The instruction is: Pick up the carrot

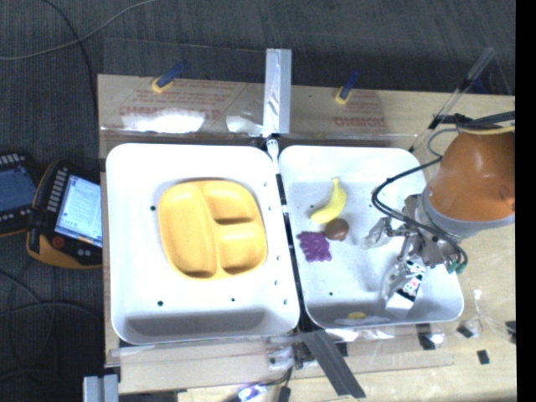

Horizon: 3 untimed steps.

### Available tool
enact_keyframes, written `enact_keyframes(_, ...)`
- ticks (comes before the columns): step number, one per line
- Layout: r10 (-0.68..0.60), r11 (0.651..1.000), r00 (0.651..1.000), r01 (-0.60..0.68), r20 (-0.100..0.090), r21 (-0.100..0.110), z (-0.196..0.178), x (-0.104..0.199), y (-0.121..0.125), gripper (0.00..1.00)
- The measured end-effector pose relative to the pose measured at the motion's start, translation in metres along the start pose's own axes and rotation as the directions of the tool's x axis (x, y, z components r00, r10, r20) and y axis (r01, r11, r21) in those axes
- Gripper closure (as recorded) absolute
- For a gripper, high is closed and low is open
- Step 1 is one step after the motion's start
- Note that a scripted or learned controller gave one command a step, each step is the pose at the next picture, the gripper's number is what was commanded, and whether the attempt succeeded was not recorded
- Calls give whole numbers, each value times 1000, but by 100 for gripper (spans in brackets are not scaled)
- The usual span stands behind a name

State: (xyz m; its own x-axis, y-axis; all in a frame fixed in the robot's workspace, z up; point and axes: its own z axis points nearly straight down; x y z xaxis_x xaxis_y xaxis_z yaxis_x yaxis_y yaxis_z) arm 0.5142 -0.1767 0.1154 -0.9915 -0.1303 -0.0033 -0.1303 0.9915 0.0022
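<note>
My gripper hangs low over the right part of the right bin, below the orange wrist band, and seems to have nothing in it. A small yellow-orange piece lies against the bin's front wall, left of and below the gripper; I cannot tell what it is. A yellow banana, a small brown object and a purple bunch of grapes lie close together in the bin's left half, well apart from the gripper.
The left bin holds a yellow divided plate. A ridge where the bin walls meet separates the two bins. A handheld pendant lies off the bench at the left.
</note>
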Motion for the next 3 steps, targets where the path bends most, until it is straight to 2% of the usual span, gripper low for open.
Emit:
enact_keyframes(1,-354,935,935,354,1,-1,-14,-3,-7,0)
enact_keyframes(2,-621,784,784,621,4,10,24,-23,13,0)
enact_keyframes(3,-885,466,465,885,11,9,23,-14,8,0)
